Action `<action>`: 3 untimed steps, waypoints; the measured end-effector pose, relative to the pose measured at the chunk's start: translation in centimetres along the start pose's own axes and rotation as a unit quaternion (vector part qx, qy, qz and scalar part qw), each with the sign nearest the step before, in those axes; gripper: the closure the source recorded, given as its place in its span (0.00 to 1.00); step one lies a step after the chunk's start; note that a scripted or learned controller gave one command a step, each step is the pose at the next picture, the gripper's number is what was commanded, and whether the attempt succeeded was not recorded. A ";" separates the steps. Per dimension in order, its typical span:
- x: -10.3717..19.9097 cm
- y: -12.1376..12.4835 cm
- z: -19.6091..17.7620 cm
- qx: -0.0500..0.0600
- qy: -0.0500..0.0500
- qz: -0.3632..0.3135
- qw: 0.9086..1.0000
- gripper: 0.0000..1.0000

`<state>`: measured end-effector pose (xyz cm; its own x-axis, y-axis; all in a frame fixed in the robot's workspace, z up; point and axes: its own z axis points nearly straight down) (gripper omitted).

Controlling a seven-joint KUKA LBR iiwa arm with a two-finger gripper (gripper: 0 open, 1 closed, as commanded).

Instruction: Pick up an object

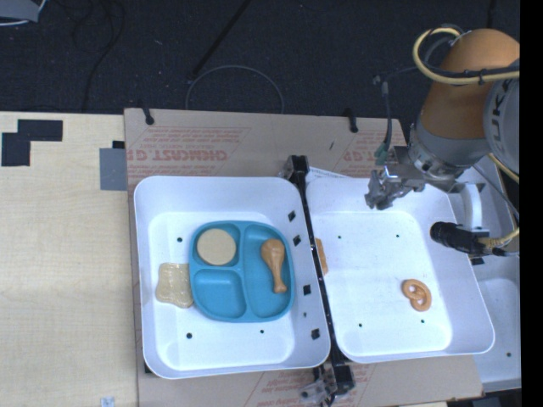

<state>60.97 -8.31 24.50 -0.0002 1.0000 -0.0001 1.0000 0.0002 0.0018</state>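
Small brown pretzel [416, 295] lies flat, seemingly, in right bin [373, 346]

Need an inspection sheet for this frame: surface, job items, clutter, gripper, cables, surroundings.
Surface: two white bins side by side, left bin and right bin, on a cardboard sheet over a light wood bench.
Job's things: blue divided tray in left bin, holding a round cracker and a drumstick; toast piece touching the tray's left edge; pretzel in right bin; small orange item at the right bin's left wall, partly hidden.
Clutter: nothing seen.
Grippers: gripper above the right bin's far edge, holding nothing seen.
Cables: yellow hose looped at the arm; black cables on the dark floor.
Surroundings: dark floor behind the bench.
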 end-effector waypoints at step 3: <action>15.9 -0.8 0.9 0.002 0.001 -0.002 1.000 1.00</action>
